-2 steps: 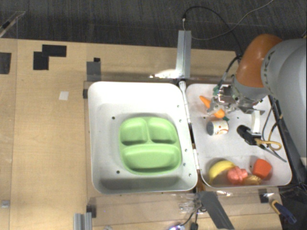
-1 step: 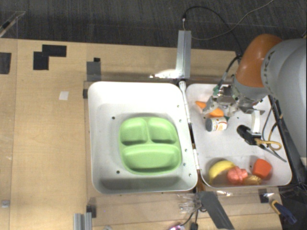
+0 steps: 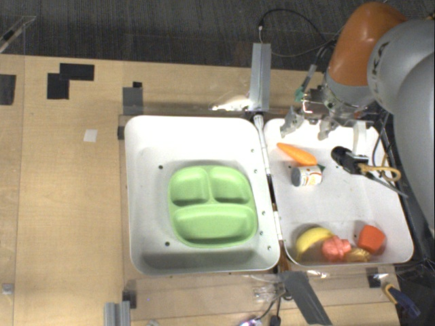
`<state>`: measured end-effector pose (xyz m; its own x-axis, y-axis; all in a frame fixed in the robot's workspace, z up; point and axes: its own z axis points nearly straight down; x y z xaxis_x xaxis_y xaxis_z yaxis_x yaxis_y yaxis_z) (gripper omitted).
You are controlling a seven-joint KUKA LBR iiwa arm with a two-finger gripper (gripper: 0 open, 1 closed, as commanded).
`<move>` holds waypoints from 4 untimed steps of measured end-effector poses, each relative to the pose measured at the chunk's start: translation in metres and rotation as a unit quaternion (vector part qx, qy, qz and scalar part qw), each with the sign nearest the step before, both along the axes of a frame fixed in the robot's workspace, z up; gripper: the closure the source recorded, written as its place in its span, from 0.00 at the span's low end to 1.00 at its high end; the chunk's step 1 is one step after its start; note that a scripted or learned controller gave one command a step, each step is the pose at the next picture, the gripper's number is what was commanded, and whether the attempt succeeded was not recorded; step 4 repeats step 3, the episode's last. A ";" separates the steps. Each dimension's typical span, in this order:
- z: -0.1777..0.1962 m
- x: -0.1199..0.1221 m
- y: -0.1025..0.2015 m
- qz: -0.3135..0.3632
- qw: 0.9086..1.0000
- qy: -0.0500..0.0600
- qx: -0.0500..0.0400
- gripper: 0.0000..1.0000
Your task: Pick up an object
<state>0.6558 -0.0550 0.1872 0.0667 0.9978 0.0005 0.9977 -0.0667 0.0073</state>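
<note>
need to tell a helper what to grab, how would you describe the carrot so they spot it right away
Look in the right bin, the one without the green tray. Near its far edge, just below the pincer, lies the carrot. It is the long orange piece tapering to a point, unlike the small can beside it or the blocky orange piece in the near corner.

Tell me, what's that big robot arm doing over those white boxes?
It's trying to pick up a toy. Its pincer hangs above the far end of the right bin, holding nothing, just beyond the carrot. A banana and other toys lie at the near end. The left bin holds a green tray.
</note>
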 end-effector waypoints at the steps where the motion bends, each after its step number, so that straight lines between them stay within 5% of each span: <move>1: -0.085 -0.031 -0.044 0.073 0.997 0.002 0.000 0.00; 2: -0.072 -0.029 -0.043 0.074 0.997 -0.001 0.000 1.00; 3: -0.004 0.011 0.006 0.051 0.999 0.009 0.001 1.00; 4: -0.004 0.011 0.006 0.051 0.999 0.009 0.001 1.00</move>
